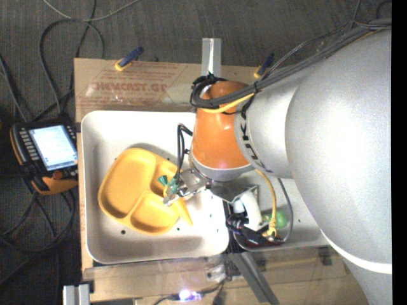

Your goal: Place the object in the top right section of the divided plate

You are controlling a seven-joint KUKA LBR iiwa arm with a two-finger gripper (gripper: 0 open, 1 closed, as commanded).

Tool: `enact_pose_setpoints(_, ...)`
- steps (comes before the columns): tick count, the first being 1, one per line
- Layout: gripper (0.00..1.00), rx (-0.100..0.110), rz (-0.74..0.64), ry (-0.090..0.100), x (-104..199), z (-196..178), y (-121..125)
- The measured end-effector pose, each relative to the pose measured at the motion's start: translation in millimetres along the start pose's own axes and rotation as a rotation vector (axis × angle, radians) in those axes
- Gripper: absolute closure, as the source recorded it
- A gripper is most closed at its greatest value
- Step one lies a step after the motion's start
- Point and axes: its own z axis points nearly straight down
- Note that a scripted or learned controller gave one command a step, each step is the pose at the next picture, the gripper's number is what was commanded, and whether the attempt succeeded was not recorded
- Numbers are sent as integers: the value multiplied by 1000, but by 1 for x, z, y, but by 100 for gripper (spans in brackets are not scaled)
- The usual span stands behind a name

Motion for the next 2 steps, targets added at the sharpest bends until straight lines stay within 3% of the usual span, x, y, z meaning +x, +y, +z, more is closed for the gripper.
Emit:
enact_pose_setpoints(1, 100, -2, -39, 4, -4, -21, -7)
enact_pose_setpoints(2, 100, 0, 10, 2, -1, 13, -15)
